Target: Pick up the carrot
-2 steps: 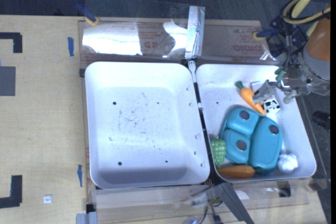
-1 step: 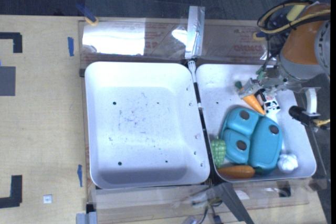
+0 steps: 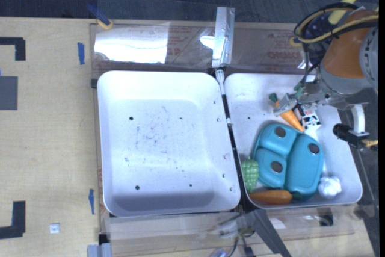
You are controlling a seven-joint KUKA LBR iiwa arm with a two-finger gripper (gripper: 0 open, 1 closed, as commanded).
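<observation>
carrot (image 3: 290,118): small orange wedge, tapered, green bit at its upper-left end; lies in the upper part of the right bin, just above the blue piece and right under my gripper.
carrot surface: smooth, plastic-looking, toy-like.
my gripper (image 3: 299,99): upper right of frame, over the right bin, directly beside the carrot's top end. Whether it has the carrot I can't tell from this slant.
my arm (image 3: 349,57): grey with an orange band, enters from the right edge; yellow and black cables looped above it.
right bin (image 3: 246,93): shallow, white, rounded corners, matte plastic; crowded in its lower half.
blue piece (image 3: 289,159): biggest item in the right bin, glossy teal, lumpy moulded shape with dark oval spots on top.
green item (image 3: 250,173): small, knobbly, wedged against the blue piece's left side, near the bin's left wall.
orange item (image 3: 271,195): long, rounded, smooth; lies along the bin's bottom edge, touching the blue piece's underside.
white ball-ish item (image 3: 329,187): lower right corner of the right bin, beside the blue piece.
black-and-white item (image 3: 310,122): small, just right of the carrot; too small to identify.
left bin (image 3: 162,129): same white shallow shape, a few dark specks and faint purple scuffs on its floor.
bench (image 3: 42,141): pale wood, black and blue tape marks at left.
</observation>
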